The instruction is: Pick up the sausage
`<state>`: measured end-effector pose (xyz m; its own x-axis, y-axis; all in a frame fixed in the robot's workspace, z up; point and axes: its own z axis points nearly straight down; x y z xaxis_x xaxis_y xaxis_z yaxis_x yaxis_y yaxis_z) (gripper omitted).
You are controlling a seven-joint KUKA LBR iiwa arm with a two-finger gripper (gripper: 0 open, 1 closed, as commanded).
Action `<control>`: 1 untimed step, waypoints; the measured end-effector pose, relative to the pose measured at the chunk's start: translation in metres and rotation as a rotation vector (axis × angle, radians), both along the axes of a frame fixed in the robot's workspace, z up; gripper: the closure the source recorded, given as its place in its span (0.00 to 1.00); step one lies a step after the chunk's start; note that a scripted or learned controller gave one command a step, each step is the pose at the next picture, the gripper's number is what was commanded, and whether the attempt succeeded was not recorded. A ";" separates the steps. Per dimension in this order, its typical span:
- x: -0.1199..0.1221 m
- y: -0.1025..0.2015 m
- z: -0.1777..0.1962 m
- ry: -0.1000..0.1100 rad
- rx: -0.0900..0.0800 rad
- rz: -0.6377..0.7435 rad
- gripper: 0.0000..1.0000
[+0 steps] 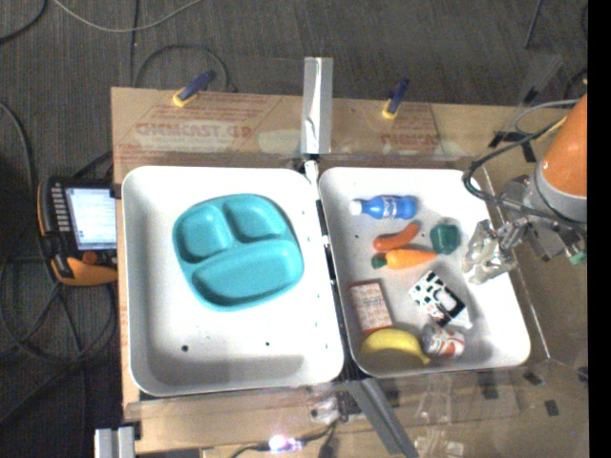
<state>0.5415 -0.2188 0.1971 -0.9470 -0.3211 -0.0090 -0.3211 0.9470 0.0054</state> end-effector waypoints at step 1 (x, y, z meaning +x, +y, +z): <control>0.002 0.002 0.008 -0.003 0.003 0.000 1.00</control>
<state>0.5436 -0.2170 0.2054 -0.9471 -0.3206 -0.0128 -0.3207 0.9471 0.0069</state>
